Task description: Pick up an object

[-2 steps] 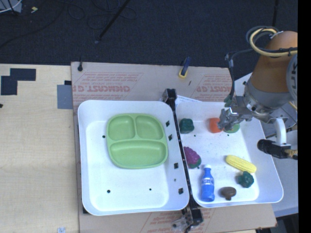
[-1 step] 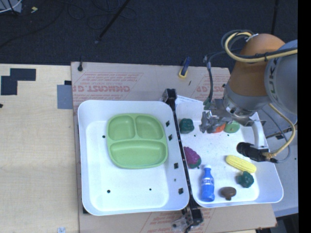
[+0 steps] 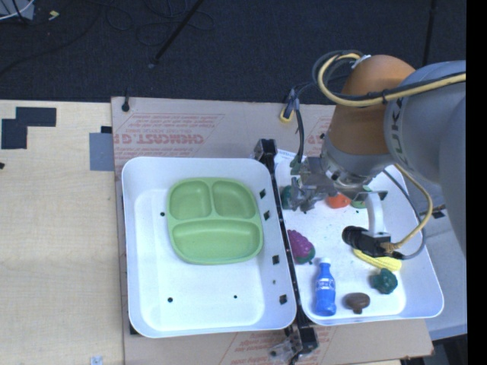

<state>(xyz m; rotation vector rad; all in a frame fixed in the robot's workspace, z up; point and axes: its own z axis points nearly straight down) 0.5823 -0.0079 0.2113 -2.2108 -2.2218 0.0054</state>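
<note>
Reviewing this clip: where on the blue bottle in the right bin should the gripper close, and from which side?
Probably across the body of the blue bottle, below its narrower capped neck, coming straight down. It lies flat on the floor of the right bin, cap toward the far side, so its long sides are exposed. The purple object sits just beyond the cap, leaving less room there.

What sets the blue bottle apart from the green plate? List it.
The bottle is blue with a white cap; the plate is pale green. The bottle is small and slim; the plate is broad, flat and has compartments. The bottle lies in the right bin, the plate in the left bin.
</note>
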